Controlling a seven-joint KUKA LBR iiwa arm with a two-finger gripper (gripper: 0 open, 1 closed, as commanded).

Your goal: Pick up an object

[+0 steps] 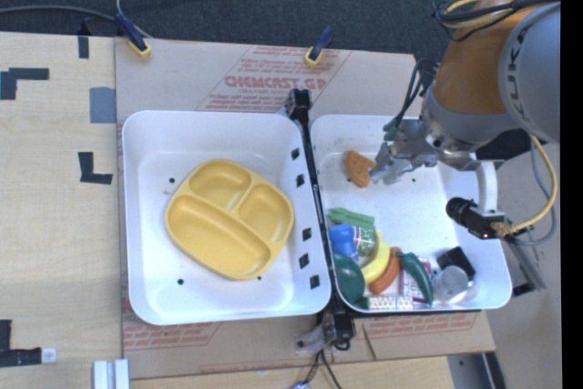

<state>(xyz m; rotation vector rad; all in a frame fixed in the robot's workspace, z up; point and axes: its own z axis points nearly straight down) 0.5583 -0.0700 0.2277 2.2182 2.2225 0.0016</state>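
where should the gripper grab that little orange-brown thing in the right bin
Take the orange-brown piece across its short width, coming straight down from above. It lies alone on the right bin floor, apart from the pile below, with the gripper right beside it.

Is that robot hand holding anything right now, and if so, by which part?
Cannot be told. The gripper sits right beside an orange piece in the right bin, but no grip is visible.
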